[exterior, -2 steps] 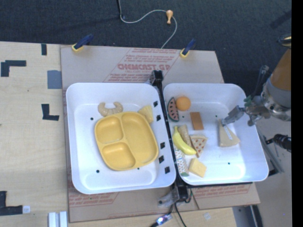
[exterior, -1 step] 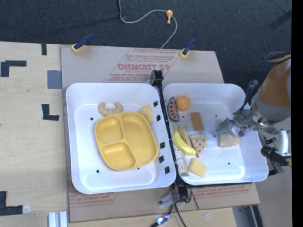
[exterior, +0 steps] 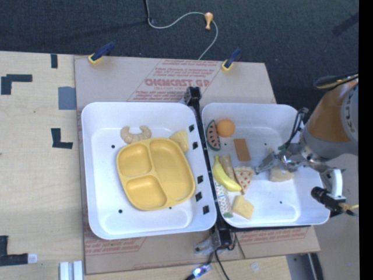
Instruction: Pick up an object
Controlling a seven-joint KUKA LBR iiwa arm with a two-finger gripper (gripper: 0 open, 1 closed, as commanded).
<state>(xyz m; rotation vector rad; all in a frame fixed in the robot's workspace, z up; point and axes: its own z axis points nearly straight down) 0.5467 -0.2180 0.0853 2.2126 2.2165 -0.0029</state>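
The right bin holds several toy foods. A watermelon slice and an orange lie at its far left. A brown rectangular piece sits near the middle. A banana, a pizza slice and a cheese wedge lie toward the near left. My gripper is low in the right half of this bin, just left of a pale beige piece that the wrist partly covers. Nothing visibly hangs from the gripper.
The left bin holds a yellow divided plate, a tan curved piece and a yellow wedge. A striped packet lies along the right bin's left wall. The arm reaches over the right rim.
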